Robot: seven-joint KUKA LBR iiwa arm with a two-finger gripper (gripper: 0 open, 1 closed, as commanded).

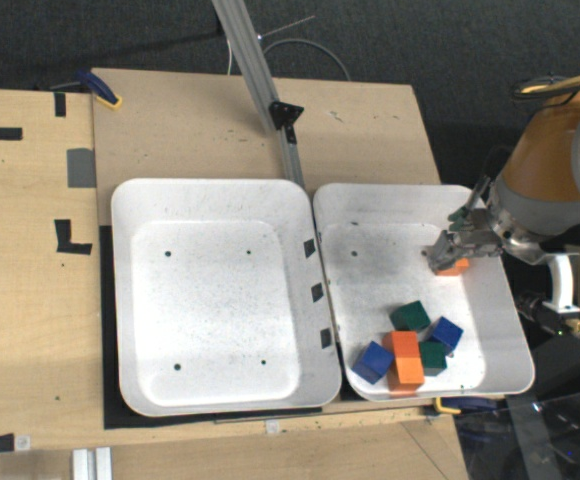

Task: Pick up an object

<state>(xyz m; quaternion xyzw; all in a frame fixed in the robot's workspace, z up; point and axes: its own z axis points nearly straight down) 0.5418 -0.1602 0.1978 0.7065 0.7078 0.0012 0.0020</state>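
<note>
The arm reaches in from the right and the gripper (452,255) hangs low over the right bin (370,208), near its far right side. A small orange block (453,265) peeks out right at the tips, so this looks like the grasp itself, or the first instant of a lift. Whether that block sits between the fingers or merely lies under them cannot be told from this slant, and how wide the gripper stands is hidden too. Next call, by judgement: a straight rise, slow enough to show whether the block comes along. Should it stay behind, there is a cluster well apart at the bin's near end: a green block (409,316), a blue block (447,333), a larger orange block (406,359), another blue one (372,361). The left bin (130,208) sits alongside.
</note>
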